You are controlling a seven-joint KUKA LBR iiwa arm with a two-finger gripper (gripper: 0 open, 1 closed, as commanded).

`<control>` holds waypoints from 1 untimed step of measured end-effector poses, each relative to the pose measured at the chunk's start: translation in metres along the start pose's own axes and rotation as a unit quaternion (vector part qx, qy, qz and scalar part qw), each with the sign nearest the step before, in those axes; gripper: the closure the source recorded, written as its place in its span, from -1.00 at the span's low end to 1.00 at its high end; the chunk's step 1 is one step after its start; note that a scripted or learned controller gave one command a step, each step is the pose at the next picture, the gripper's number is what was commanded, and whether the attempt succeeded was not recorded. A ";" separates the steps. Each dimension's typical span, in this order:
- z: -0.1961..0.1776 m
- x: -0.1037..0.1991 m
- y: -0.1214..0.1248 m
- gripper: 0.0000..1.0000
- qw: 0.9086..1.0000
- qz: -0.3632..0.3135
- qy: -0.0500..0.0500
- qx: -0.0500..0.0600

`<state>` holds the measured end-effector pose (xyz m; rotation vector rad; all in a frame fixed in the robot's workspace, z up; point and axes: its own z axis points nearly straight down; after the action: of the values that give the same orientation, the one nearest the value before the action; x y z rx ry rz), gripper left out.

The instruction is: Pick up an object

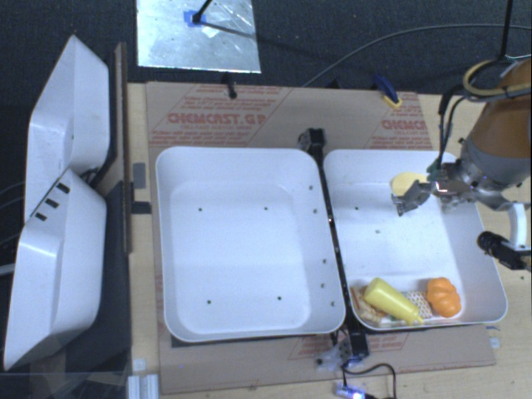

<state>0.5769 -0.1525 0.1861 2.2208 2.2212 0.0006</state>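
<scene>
My gripper (411, 199) hangs over the upper part of the right bin (374, 248), pointing left from the grey and orange arm. A pale yellow rounded object (404, 181) lies just behind and above its tip, partly covered by it; whether they touch I cannot tell. At the bin's front edge lie a yellow elongated object (391, 298), an orange round object (444, 296) and a pale meshed piece (419, 307) between them.
The left bin (241, 239) stands beside the right one, with a black divider (331, 223) between them. Two white lids (62, 198) lean at the far left. A metal sheet (198, 22) lies at the back. Cables run near the arm.
</scene>
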 end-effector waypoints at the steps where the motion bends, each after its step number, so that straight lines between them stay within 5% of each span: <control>1: 0.044 -0.051 -0.008 -1.00 1.000 0.002 0.000 0.002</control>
<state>0.5692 -0.2033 0.1423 2.2269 2.2184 -0.0035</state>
